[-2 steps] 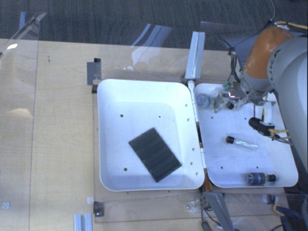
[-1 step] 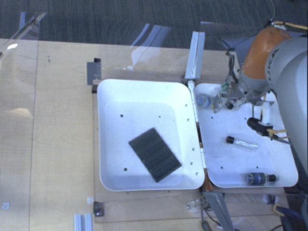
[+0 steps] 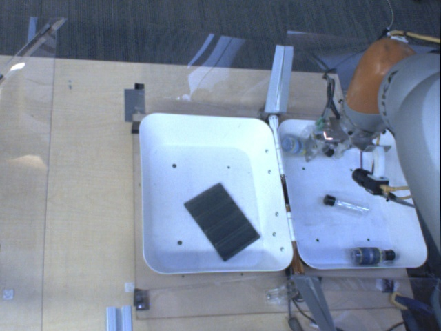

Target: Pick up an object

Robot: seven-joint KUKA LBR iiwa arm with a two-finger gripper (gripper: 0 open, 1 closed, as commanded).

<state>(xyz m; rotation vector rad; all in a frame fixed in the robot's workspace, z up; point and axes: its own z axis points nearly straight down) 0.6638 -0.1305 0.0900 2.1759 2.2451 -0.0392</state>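
Camera view: gripper [image 3: 329, 135] low in right bin [image 3: 406, 254], finger state impossible to tell. Best to centre over clear tube [image 3: 346, 204], descend straight.

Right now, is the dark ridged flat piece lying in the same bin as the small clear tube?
No, the dark flat piece lies in the left bin, while the small clear tube lies in the right bin.

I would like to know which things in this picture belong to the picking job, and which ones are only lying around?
Belong to the job:
- gripper, at the far end of the right bin
- dark ridged pad in the left bin
- clear tube with black cap
- small dark bottle
- small clear bottle

Just lying about:
- metal bracket on the wooden bench
- black clamp
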